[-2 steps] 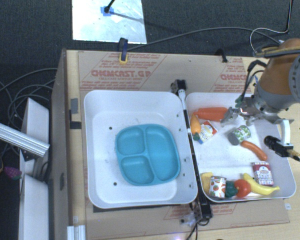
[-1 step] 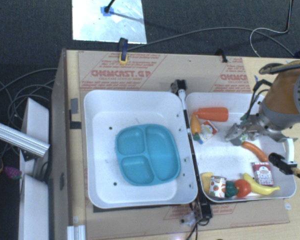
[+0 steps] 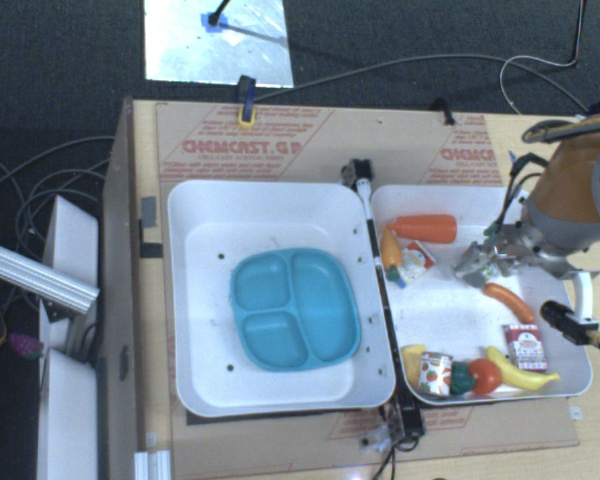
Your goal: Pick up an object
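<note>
We look down on a bench (image 3: 280, 133) covered with printed cardboard, dark carpet beyond it, with two white bins side by side. The left bin (image 3: 205, 228) holds one blue divided tray (image 3: 295, 308) with three compartments.

In the right bin (image 3: 435, 318) we count roughly eight items: one orange carrot-like piece (image 3: 425, 228) near the far wall, one small packet (image 3: 412, 261) just beside it, one orange pepper (image 3: 507, 300), one red carton (image 3: 525, 346), one yellow banana (image 3: 522, 373), one red tomato (image 3: 485, 376), one green piece (image 3: 464, 378) and one can (image 3: 435, 373).

The gripper (image 3: 480, 265) is low over the right bin, near the pepper's end. We cannot tell how its jaws stand, and we see nothing gripped between them.
</note>
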You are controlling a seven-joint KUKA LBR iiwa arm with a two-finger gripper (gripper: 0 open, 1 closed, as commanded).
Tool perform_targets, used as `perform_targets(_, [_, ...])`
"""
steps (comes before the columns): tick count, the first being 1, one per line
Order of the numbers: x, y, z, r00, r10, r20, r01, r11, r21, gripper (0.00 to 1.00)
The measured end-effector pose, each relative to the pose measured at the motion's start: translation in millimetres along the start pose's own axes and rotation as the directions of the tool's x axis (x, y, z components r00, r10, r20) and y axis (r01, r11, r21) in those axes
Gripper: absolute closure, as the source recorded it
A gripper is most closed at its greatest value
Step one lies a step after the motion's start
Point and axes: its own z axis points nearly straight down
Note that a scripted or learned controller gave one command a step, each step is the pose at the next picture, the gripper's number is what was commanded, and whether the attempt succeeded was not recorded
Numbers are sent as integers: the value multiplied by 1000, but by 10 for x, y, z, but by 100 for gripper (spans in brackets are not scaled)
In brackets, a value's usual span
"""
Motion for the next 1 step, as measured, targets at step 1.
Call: perform_targets(1, [812, -529, -1397, 1000, -1, -1, 1, 1000, 1, 100])
